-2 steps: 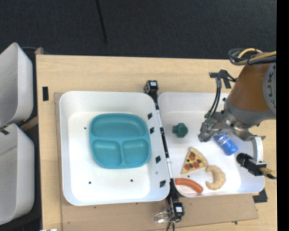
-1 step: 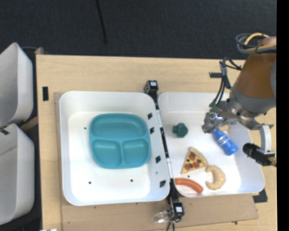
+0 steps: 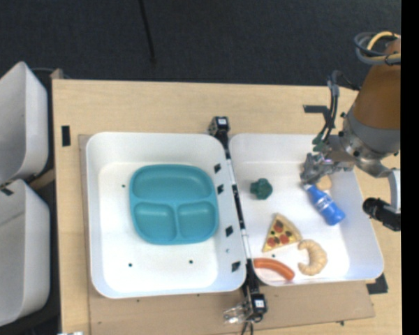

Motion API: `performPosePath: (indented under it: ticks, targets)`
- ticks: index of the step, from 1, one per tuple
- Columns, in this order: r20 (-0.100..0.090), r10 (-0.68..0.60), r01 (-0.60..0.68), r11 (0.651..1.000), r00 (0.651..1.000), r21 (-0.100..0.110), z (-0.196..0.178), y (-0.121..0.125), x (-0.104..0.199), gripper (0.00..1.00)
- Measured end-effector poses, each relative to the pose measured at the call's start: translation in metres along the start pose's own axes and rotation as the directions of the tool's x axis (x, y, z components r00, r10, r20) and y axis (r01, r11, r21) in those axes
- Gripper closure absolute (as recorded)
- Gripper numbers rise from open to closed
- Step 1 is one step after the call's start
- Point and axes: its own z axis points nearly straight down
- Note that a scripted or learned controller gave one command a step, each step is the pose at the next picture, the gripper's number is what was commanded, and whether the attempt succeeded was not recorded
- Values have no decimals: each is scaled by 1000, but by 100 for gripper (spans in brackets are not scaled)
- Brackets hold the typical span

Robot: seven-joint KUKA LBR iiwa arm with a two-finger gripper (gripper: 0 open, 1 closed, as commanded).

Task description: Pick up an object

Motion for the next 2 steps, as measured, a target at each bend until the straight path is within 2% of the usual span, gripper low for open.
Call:
performPosePath:
  ticks: [2]
  targets:
    - [-1, -2, 2, 1000, 1000, 2, -5, 9, 94, 100]
